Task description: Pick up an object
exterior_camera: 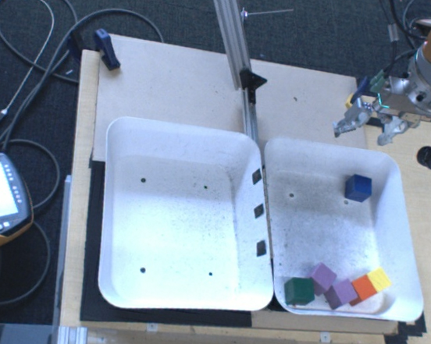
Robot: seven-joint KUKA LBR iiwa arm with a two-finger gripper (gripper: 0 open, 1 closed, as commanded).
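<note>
The gripper hangs at upper right, fingers spread, above the right bin's far rim. A blue cube sits alone below it; green, purple, orange and yellow blocks cluster at lower right.

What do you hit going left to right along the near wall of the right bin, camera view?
green cube → purple cube → second purple cube → orange cube → yellow cube. The blue cube sits apart, farther back.
</note>
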